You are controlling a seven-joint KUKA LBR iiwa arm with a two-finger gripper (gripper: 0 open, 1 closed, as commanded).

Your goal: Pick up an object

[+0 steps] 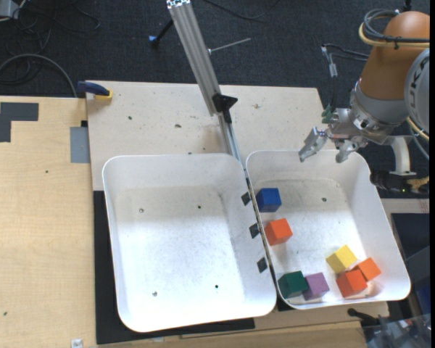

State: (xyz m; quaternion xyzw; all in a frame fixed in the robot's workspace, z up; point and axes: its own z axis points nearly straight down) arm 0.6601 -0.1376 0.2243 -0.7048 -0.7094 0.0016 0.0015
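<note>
The right bin [377,209] holds several small blocks. A blue cube [268,199] and an orange cube [278,231] lie near its left wall. A green cube [293,283], a purple cube [316,285], a yellow cube [341,258] and two orange-red blocks [357,276] cluster at its front. My gripper [326,146] hangs above the bin's back rim, well above and behind the blocks. Its two fingers [309,146] stand spread apart with nothing between them.
The left bin [130,194] sits beside the right one. A slanted aluminium rail [201,60] runs from the back down to the divider between the bins, with black clips along it. A blue and yellow clamp [94,89] lies at the bench's back left.
</note>
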